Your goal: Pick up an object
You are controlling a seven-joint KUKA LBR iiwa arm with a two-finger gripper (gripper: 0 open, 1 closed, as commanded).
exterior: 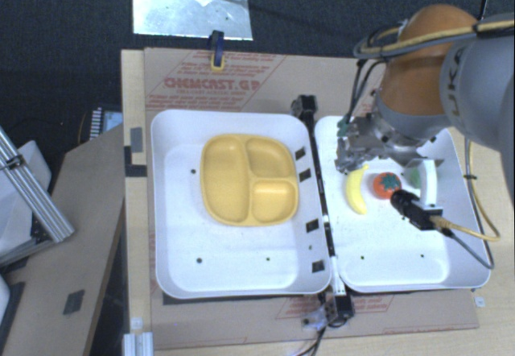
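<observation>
Camera view: banana just below the claw, right bin.

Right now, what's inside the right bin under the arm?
In the right bin lie a banana and a red-orange object. The hand hangs above the banana; the arm covers the bin's far part.

Yellow banana, upright-lying, beside red-orange ball, right bin.

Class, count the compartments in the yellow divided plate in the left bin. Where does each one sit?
3. The yellow plate has one long compartment down its left side, one at upper right, one at lower right.
</observation>
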